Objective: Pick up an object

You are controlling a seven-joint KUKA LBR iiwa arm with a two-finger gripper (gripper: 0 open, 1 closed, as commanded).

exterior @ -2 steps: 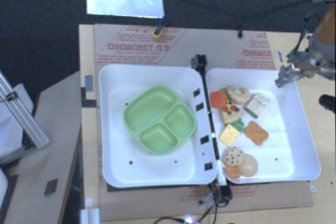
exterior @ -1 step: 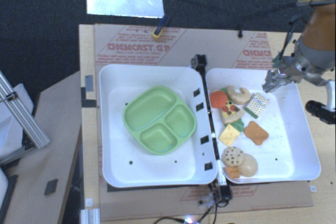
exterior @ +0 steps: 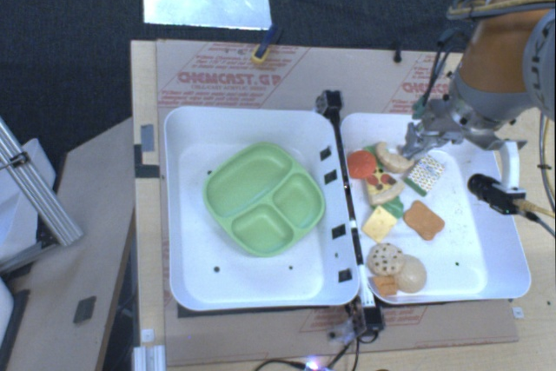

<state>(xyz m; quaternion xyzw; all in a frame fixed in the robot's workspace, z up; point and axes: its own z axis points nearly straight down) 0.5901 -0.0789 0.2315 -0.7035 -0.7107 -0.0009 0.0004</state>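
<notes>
The right bin [exterior: 486,269] holds a cluster of toy food on its left side: a red tomato [exterior: 360,163], a curved tan piece [exterior: 393,159], a pizza slice [exterior: 382,184], a white dotted cracker [exterior: 425,173], a yellow cheese wedge [exterior: 380,223], an orange toast piece [exterior: 423,220], a chocolate-chip cookie [exterior: 384,258] and a pale bun [exterior: 411,274]. My gripper [exterior: 419,142] hangs low over the bin, just right of the tan piece and above the cracker. I see nothing held between its fingers, and their spacing is unclear.
The left bin [exterior: 195,274] holds a green three-compartment plate [exterior: 263,198]. A black divider [exterior: 341,187] runs between the bins. A green scrap [exterior: 393,207] lies under the pizza slice. Bare floor lies along the right bin's right side.
</notes>
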